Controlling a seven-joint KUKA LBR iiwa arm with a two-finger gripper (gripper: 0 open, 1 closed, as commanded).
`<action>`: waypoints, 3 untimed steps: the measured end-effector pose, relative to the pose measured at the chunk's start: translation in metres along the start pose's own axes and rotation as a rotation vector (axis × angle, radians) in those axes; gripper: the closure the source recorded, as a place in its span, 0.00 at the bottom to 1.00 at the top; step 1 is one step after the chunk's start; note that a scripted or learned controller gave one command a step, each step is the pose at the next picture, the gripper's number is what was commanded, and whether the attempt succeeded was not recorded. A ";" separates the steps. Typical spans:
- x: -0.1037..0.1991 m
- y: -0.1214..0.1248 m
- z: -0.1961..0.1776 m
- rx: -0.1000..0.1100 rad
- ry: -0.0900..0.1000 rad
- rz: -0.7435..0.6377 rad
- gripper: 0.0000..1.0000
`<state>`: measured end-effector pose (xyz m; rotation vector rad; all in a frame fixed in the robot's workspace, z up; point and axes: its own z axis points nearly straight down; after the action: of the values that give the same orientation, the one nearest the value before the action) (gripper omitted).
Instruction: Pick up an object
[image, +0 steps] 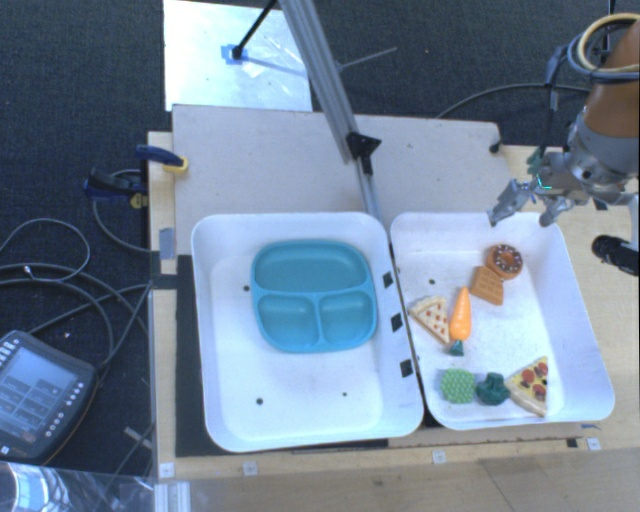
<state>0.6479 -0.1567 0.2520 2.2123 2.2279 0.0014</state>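
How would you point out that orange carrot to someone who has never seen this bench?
Start at the right bin, the one holding the toy food, not the left bin with the blue plate. Near its middle, the carrot lies between a pizza wedge and a tan cracker. It is the only long, plain orange piece, with a small green tip.

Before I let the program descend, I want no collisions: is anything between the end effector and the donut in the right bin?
Nothing visible. The end effector, fingers spread, hovers over the right bin's far edge; the donut lies just below, uncovered, overlapping a cracker.
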 end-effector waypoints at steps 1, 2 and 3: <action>0.000 0.000 0.000 0.000 -0.001 -0.001 0.00; 0.000 0.003 0.042 0.003 0.000 0.000 0.00; -0.007 0.005 0.101 0.005 0.000 0.006 0.00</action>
<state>0.6536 -0.1641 0.1512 2.2212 2.2240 -0.0035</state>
